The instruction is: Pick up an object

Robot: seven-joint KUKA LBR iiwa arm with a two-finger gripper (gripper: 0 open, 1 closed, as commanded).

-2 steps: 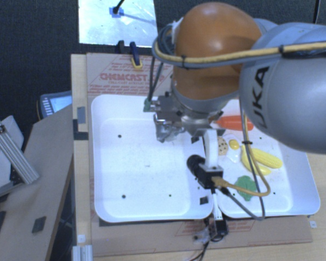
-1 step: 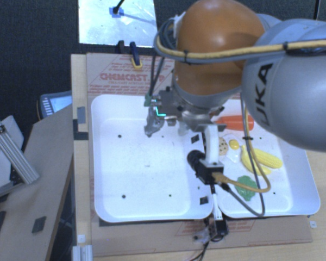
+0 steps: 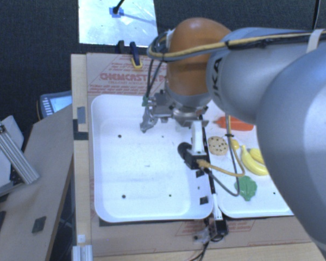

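Note:
My gripper (image 3: 150,119) hangs over the far middle of the left bin (image 3: 131,170), close above its white floor, and I see nothing between or under it. The loose objects lie in the right bin (image 3: 271,201): an orange carrot-like piece (image 3: 238,124) at the back, a round chocolate-chip cookie (image 3: 218,145) near the dividing rim, a yellow banana (image 3: 253,160) beside it, and a green leafy toy (image 3: 246,188) toward the front. The grey arm covers much of the right bin.
The bins sit on a cardboard sheet (image 3: 119,75) with red print. A yellow-and-black clamp (image 3: 135,56) stands at the sheet's far edge. A wooden side bench (image 3: 41,189) lies to the left.

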